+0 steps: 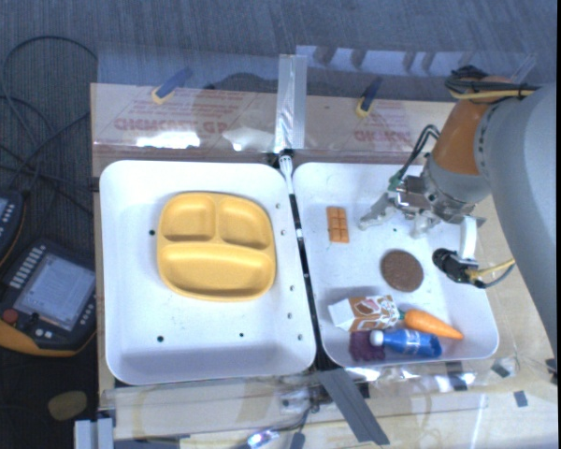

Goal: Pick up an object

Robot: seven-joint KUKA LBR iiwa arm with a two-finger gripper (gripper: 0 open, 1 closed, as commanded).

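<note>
In the camera view, two white bins sit side by side, meeting at a central divider. The left bin (pixel 122 344) holds one yellow divided plate (pixel 216 245), with bare floor all round it out to the rim. The right bin (pixel 355 181) has open floor in its upper middle; its goods crowd the lower rim. Taking the brown disc (pixel 402 270) as the landmark: one small orange waffle block (pixel 338 224) lies up and left of it, well apart; one snack packet (pixel 369 312) lies just below and left; one carrot (pixel 432 324) lies below and right; one blue bottle (pixel 409 343) lies under the carrot, against the lower rim, with a purple item (pixel 361 346) at its left end. The gripper (pixel 413 209) hangs just above the disc and to its right, fingers splayed apart and nothing between them. The grey arm (pixel 533 166) with its orange band covers the bin's right rim.
</note>
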